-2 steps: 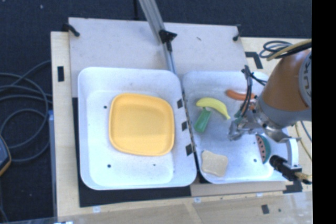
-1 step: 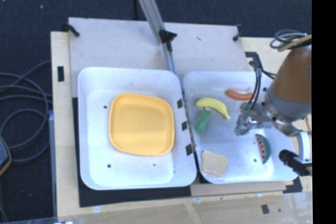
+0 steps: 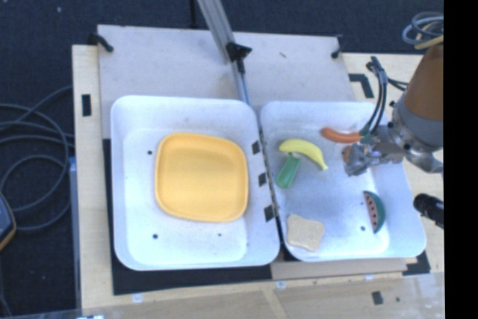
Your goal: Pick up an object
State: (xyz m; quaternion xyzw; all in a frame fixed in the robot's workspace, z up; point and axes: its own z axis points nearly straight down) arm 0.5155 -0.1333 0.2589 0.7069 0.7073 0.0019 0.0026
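- In the right bin [image 3: 418,235], toward its far right side, the gripper [image 3: 357,158] is seen low over the floor, with the orange-banded arm [image 3: 426,97] reaching in from the right.
- Whether the fingers are open or closed cannot be told (they are small and dark against the wrist hardware), and nothing can be made out between them.
- The likeliest target is judged to be the orange sausage [image 3: 340,135], which lies just on the far side of the gripper, near the far wall of the bin.
- For a good pick, the fingers should be centred over the sausage and set across its narrow width, not along its length.
- A straight descent is advised, so that the sausage is not nudged against the wall and rolled away.
- The banana [image 3: 305,152] lies to the left, well clear of the gripper, so a grasp on the sausage should not disturb it.
- Counted in the right bin: one sausage, one banana, one green block [image 3: 288,171] (touching the banana's near side), one watermelon slice [image 3: 375,211] and one piece of bread [image 3: 305,232].
- Counted in the left bin [image 3: 134,160]: one yellow plate [image 3: 202,177].
- Two bins are counted in all, side by side.
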